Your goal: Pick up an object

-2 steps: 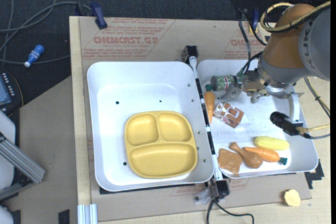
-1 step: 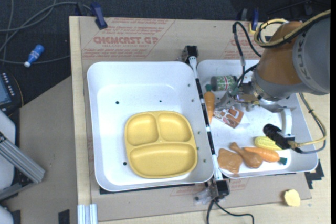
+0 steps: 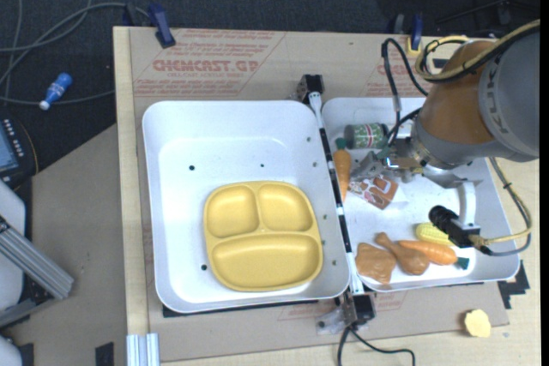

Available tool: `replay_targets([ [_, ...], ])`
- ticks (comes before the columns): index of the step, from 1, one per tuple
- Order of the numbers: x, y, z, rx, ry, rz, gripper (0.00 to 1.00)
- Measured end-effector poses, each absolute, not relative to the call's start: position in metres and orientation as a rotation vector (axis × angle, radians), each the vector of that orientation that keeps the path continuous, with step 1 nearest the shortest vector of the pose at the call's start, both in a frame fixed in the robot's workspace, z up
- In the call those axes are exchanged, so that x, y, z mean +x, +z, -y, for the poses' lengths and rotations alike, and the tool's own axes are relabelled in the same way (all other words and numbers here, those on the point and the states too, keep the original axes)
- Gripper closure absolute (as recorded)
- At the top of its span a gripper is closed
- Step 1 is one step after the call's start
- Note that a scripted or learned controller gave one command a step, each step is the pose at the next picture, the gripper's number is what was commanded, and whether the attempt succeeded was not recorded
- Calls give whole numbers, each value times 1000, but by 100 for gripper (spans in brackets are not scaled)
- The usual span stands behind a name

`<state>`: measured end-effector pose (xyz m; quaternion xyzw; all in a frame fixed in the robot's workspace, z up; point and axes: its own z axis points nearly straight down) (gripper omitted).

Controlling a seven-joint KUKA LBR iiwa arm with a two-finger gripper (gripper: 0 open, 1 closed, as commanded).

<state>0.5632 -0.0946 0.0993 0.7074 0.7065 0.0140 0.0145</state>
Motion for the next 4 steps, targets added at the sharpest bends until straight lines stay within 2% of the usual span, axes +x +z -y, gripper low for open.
replay_targets([
  [1,568,99,96,2206,36,-2209,0],
  [2,550,99,99,2198,48,-2193,0],
  [3,549,99,96,2196,42,-2190,0],
  [4,552,112,94,2191,52,-2195,100],
])
